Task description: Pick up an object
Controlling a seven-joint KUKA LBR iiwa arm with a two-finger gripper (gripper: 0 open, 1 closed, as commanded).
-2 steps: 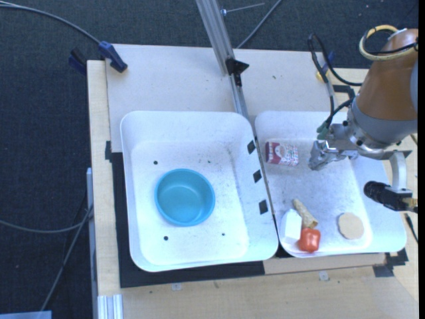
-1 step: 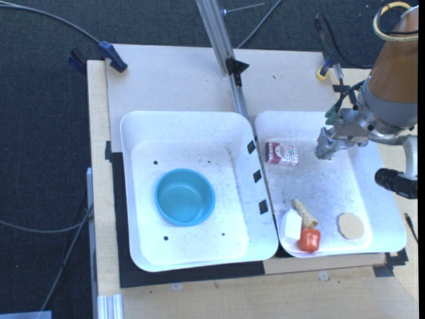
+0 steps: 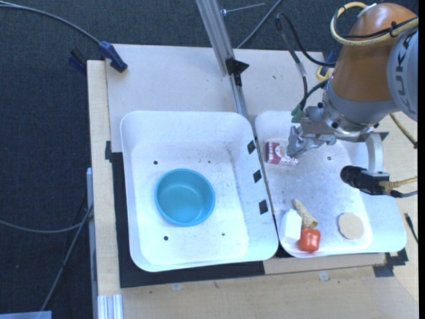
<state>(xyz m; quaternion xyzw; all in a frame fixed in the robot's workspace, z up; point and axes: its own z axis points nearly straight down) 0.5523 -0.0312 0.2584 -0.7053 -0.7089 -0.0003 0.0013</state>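
The arm (image 3: 372, 52) hangs over the right bin (image 3: 392, 234) with its gripper (image 3: 297, 145) low at the bin's far left corner, just beside a small red-and-white packet (image 3: 275, 153), so I judge the step to be the reach for a grasp; whether the fingers are spread or pressed together I cannot tell. The next move calls for fingers astride the packet, clear of the bin wall. The left bin (image 3: 133, 128) holds a blue bowl (image 3: 185, 197); nearer lie a tan disc (image 3: 350, 226), a stick (image 3: 304, 212), a red piece (image 3: 308, 239) and a white block (image 3: 292, 226), well apart from the packet.

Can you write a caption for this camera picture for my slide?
Robot gripper reaches a small red-and-white packet in the right bin.
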